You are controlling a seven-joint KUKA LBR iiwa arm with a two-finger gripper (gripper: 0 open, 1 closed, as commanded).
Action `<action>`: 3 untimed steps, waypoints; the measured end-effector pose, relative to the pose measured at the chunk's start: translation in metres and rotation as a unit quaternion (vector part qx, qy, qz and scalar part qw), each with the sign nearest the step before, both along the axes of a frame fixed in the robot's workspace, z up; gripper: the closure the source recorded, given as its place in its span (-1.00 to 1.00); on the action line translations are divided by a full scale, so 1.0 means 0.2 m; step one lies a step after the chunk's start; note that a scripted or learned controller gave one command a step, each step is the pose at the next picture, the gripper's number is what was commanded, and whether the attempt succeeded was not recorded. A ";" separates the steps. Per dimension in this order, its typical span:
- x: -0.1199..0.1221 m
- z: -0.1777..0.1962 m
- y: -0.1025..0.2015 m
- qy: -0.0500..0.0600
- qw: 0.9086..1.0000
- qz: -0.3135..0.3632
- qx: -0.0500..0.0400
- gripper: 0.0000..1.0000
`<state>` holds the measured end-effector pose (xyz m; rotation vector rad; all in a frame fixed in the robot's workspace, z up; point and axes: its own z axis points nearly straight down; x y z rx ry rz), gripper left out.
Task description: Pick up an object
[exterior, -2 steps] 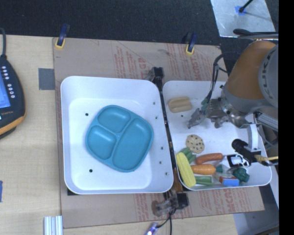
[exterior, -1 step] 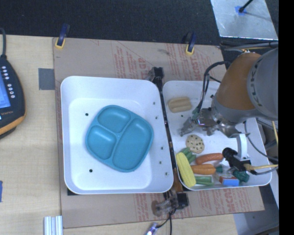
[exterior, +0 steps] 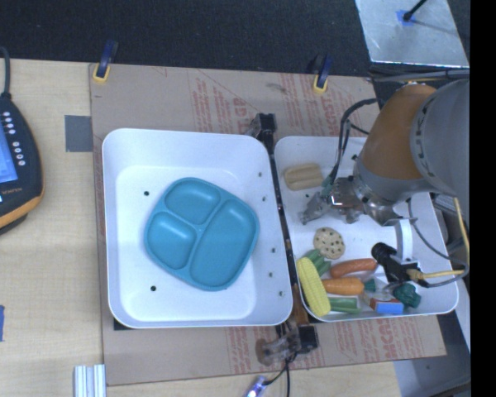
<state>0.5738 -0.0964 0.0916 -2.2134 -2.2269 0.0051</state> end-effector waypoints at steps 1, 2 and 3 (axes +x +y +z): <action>0.41 0.00 -0.04 0.000 1.000 -0.001 0.001 -1.00; 0.41 0.00 0.01 0.001 1.000 -0.001 0.001 -1.00; 0.41 0.00 -0.03 0.000 1.000 -0.001 0.001 -1.00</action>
